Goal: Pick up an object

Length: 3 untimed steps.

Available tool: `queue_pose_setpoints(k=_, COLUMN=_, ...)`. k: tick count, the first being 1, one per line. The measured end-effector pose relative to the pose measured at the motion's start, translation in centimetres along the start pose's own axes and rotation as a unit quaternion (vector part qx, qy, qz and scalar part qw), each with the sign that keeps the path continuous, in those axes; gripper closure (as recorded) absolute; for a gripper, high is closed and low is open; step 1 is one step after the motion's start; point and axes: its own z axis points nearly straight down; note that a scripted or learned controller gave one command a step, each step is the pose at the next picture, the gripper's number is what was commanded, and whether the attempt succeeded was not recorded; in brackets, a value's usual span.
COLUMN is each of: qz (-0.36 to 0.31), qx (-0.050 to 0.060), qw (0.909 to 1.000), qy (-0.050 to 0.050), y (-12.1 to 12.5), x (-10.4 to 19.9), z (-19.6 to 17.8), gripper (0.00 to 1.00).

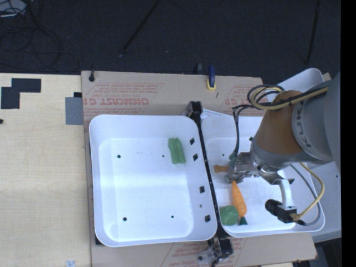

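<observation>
My arm (295,129) reaches in from the right edge of the frame, its orange band bent over the right bin (311,227), and my hand (236,170) hangs low over that bin's left part, just right of the black divider (203,171) where the two bins meet. From this angle the wrist and its cables cover too much of the hand, so I cannot tell whether it is clenched or released, and nothing shows clearly as grasped in it. Just below my hand lies an orange carrot (239,199), pointing down the frame with its upper end close under the hand; whether the two touch I cannot tell. At the carrot's lower end sits a round green object (228,214), touching or almost touching it, near the lower left corner of the right bin. A small orange-brown piece (220,169) lies just left of my hand, beside the divider. In the left bin (105,149), a green ridged block (177,150) rests alone in the upper right part, well apart from everything in the other bin. Both bins sit on a cardboard sheet (144,96) on the table (39,177).
</observation>
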Motion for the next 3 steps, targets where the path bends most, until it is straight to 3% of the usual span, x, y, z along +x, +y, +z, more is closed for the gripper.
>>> queue_pose_setpoints(k=1, qz=-0.003, qx=0.001, qw=1.0000, qy=0.000, y=-3.8, x=5.9, z=-8.6, gripper=1.00)
queue_pose_setpoints(k=2, qz=-0.003, qx=-0.002, qw=1.0000, qy=0.000, y=-7.1, x=0.6, z=-12.5, gripper=1.00)
queue_pose_setpoints(k=3, qz=-0.002, qx=-0.005, qw=1.0000, qy=-0.002, y=-4.8, x=-9.6, z=-19.0, gripper=1.00)
